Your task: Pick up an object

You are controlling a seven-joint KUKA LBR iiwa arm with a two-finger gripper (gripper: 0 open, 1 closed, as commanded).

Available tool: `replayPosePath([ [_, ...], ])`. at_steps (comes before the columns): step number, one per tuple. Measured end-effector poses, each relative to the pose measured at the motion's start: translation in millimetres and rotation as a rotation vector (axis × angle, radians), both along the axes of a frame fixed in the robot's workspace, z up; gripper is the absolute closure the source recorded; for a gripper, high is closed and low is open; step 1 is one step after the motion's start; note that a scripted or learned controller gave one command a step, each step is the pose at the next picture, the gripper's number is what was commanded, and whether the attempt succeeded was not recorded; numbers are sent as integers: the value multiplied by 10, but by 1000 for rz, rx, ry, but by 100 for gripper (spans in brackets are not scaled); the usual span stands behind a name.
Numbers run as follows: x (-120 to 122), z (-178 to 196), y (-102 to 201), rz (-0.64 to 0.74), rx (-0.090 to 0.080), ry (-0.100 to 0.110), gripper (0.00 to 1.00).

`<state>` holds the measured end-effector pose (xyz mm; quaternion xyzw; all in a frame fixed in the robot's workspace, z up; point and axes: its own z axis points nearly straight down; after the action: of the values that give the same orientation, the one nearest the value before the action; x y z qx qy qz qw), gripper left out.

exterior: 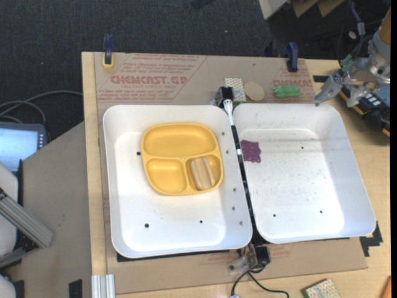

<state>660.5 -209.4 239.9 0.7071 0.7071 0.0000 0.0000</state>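
A tan surface [155, 79] with red print on its board sits over dark carpet, carrying two shallow white bins side by side. At the far right edge, beyond the right bin's top corner, the jaws [327, 90] hang above the surface outside both bins; a grey finger slants down and to the left there, but whether the jaws are spread or pressed together cannot be told, and nothing shows between them.

Nearest to them, on the board behind the bins, lies a small green piece [286, 91], then a round tan disc [254, 92] just beside it, then a small checkered tag [234, 84].

The right bin [347, 166] has a small purple thing [250, 151] lying near its left wall, toward the back.

The left bin [124, 216] holds a yellow tray [177, 141] with three sections, set in the bin's upper middle. A tan block [201, 172] lies in the tray's lower right section.

A black bar [239, 166] runs along the seam between the bins.

Two clamps, one yellow [108, 49] and one blue [291, 56], grip the board's back edge.
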Motion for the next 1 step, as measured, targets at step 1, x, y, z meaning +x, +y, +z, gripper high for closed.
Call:
replayPosePath([
  [1,-345,-1249,-9,-2,4,14,0],
])
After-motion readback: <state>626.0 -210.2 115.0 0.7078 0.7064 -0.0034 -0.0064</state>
